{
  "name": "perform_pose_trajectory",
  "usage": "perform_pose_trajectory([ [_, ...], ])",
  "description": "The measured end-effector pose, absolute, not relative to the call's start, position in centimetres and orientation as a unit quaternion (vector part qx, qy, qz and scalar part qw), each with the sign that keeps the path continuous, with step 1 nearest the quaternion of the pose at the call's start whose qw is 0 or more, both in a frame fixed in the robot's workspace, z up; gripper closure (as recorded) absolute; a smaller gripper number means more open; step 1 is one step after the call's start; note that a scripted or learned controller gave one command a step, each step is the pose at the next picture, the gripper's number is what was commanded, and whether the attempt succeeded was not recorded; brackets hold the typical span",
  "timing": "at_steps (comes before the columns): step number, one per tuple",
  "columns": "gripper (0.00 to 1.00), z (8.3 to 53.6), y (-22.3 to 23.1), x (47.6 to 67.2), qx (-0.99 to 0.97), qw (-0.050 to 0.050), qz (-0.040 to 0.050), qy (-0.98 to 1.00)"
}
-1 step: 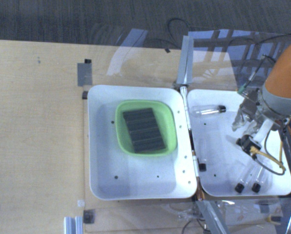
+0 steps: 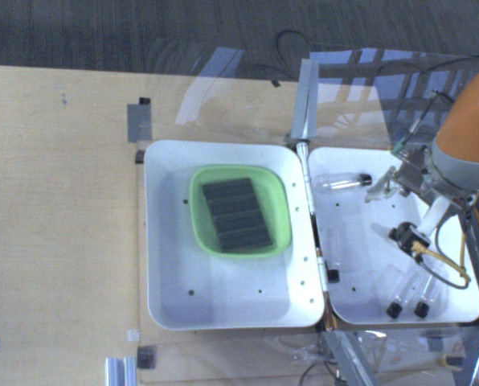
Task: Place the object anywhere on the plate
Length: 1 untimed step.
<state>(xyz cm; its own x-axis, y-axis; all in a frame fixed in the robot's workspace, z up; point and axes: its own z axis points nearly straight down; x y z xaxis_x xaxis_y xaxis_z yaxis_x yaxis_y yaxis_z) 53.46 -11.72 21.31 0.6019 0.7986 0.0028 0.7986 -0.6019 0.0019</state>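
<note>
Two white bins sit side by side on a wooden bench. The left bin [image 2: 167,296] holds a green plate [image 2: 281,215] carrying a dark ridged block [image 2: 237,214]. Over the right bin [image 2: 360,296], the gripper [image 2: 408,305] points down, fingers spread, holding nothing. No readable writing.

Two bins sit side by side on the bench [image 2: 63,215]. In the left bin [image 2: 163,296] lies a plate [image 2: 199,215], and on it rests the object [image 2: 237,214]. The gripper [image 2: 408,304] hangs over the right bin [image 2: 352,296] (near its front edge).
</note>
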Motion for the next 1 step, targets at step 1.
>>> perform_pose_trajectory([
  [1,0.00,25.48,-18.25,53.01,0.906,0.003,0.0025,0.423],
])
